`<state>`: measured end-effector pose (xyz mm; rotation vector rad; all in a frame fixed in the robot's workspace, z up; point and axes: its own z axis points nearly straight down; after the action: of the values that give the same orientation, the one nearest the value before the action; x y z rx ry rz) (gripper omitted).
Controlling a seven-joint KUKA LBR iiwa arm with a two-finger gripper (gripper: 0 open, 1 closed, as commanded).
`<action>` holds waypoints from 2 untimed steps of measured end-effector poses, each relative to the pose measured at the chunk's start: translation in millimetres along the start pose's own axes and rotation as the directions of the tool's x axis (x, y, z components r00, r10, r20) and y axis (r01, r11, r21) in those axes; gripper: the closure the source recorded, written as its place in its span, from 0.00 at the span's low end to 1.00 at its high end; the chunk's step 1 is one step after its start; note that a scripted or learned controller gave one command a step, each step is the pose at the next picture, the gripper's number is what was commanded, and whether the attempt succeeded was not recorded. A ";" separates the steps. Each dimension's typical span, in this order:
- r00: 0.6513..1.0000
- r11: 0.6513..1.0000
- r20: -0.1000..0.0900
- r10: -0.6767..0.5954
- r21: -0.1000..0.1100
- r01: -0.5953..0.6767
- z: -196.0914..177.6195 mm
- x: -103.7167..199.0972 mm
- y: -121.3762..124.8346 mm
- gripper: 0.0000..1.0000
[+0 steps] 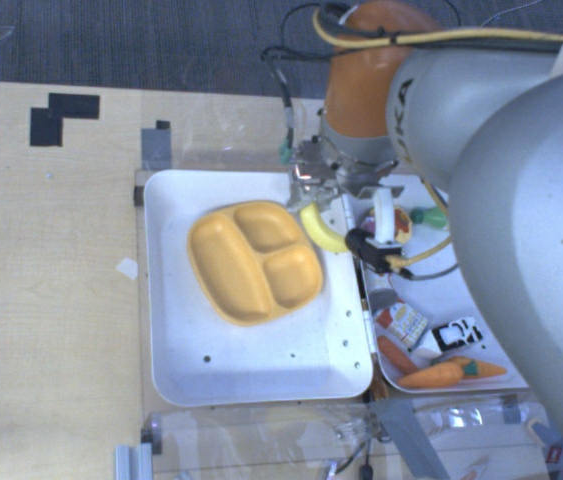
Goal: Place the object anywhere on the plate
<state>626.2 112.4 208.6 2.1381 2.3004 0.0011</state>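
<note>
just below the jaws, banana (323, 232) touches plate (254, 260).

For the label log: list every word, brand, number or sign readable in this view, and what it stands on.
No text can be read here.
Small carton in the right bin: red and white print, too blurred to read.
Black and white item beside it: markings too small to read.
Black shapes on the bench: plain marks, no letters.
Yellow plate, banana, carrot: no print seen.

Bright, even overhead light, soft shadows, slightly soft focus, and mild glare on the left bin (176, 298).
</note>
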 end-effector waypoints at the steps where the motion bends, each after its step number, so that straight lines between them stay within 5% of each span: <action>1: 0.997 0.997 0.000 -0.073 0.000 0.073 -7.3 47.8 1.0 1.00; 2: 0.997 0.997 0.001 -0.073 0.001 0.073 -7.2 47.8 1.0 0.00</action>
<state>623.7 160.1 215.8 2.0527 2.3770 -0.0007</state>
